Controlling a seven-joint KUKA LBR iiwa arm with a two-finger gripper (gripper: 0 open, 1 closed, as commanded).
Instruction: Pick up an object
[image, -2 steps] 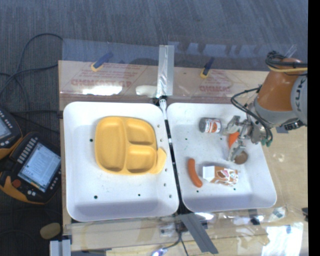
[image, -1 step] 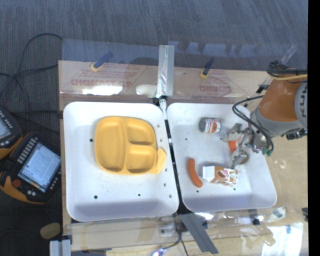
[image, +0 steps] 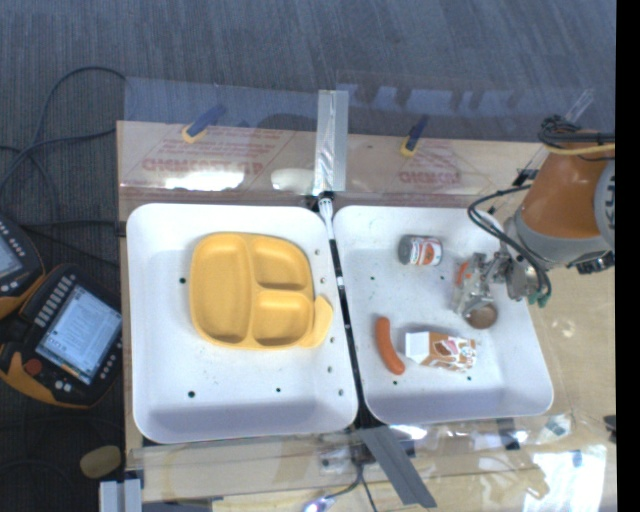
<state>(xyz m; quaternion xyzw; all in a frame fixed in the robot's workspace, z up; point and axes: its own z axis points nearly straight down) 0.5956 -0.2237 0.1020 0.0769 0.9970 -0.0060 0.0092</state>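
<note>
Gripper over small round brown object, right bin.

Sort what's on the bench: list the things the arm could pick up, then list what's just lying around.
Pickable, in the right bin:
can
sausage
snack packet
small brown round thing, just under the gripper

Lying about:
yellow divided tray in the left bin
handheld controller beside the bench

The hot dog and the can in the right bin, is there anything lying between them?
No. In the camera view, bare white bin floor separates the can from the hot dog. The small carton lies beside the hot dog, off that line.
</note>
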